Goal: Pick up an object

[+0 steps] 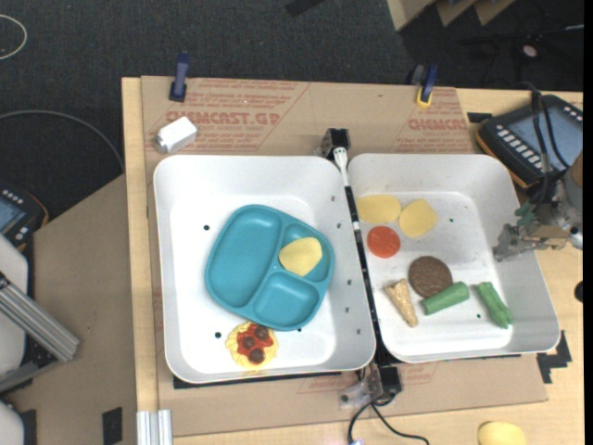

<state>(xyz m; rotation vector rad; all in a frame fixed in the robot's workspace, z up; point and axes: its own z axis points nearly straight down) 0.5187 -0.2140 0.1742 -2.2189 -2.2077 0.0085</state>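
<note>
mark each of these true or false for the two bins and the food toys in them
1. The blue divided plate sits in the left bin. True.
2. A yellow piece lies on the plate. True.
3. The red round piece is in the left bin. False: it is in the right bin.
4. The small pizza lies on the plate. False: it lies on the bin floor beside the plate.
5. Two green pieces lie in the right bin. True.

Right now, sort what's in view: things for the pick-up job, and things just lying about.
For the job: gripper; right bin items: yellow slices, tomato slice, brown patty, green pieces.

Lying about: blue clamps, white block, teal tray.
</note>
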